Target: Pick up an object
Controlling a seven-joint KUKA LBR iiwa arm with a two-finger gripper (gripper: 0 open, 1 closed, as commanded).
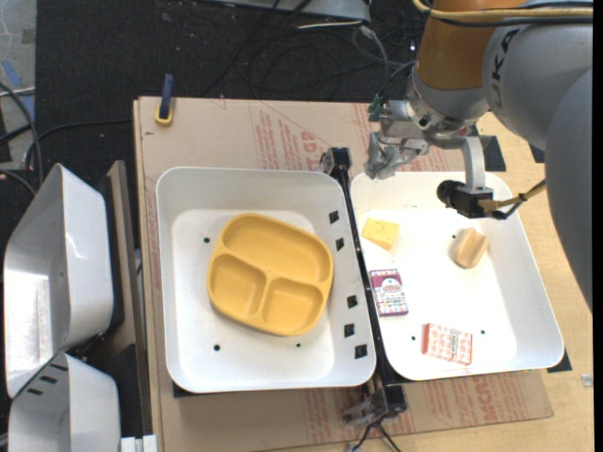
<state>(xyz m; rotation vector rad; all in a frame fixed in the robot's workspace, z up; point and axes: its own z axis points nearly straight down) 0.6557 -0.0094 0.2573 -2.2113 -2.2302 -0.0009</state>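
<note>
Yellow marks the likeliest target: a small wedge-shaped block [381,234] lying in the right bin [528,290], close to that bin's upper left corner. The jaws [384,162] hang over the far rim of this bin, near the divider between the two bins, and nothing sits between them. Whether they are spread or pressed together I cannot tell, since the tips blur against the rim.

From the jaws the block lies at about 6 o'clock, near and almost straight toward the camera. Its long axis runs roughly from 10 to 4 o'clock, so a grasp across the short side would probably want the wrist turned to match.

The other choices lie farther off. A tan cylinder [468,248] rests at about 4 o'clock from the jaws, tilted on its side. A small pink card [388,293] lies at 6 o'clock beyond the block, hard by the divider, and a red-and-white packet [447,343] sits toward 5 o'clock near the front rim. Both look flat and likely harder to pinch.

The left bin [179,281] holds a yellow tray [269,273], at about 8 o'clock, well apart from the jaws across the divider.

The worktop [254,130] beneath is brown board.
</note>
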